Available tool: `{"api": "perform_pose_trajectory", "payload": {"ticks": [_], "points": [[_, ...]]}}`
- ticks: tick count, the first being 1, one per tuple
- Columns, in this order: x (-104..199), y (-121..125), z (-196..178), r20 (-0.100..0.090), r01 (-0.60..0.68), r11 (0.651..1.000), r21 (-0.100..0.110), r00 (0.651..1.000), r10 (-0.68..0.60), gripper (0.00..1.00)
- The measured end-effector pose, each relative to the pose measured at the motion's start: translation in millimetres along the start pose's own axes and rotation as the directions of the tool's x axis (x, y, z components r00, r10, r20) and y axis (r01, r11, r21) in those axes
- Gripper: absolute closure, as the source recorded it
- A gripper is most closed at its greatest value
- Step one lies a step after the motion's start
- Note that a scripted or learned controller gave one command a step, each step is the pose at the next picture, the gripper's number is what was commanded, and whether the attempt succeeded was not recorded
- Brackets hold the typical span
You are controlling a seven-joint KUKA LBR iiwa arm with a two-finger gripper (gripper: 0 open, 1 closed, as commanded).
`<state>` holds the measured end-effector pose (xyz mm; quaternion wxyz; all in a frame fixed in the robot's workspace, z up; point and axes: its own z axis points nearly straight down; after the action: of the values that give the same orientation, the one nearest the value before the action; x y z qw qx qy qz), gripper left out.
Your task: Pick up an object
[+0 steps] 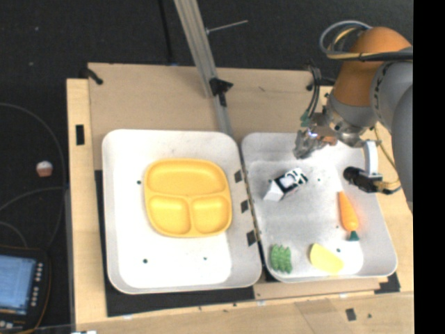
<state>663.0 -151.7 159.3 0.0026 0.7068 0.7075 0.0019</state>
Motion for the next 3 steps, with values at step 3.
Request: {"api": "perform_pose_trajectory", "payload": {"ticks": [3], "points": [[52.3,-18.8,-93.4,-0.001,0.005,1.0,0.007,1.0,-0.005,1.0]]}}
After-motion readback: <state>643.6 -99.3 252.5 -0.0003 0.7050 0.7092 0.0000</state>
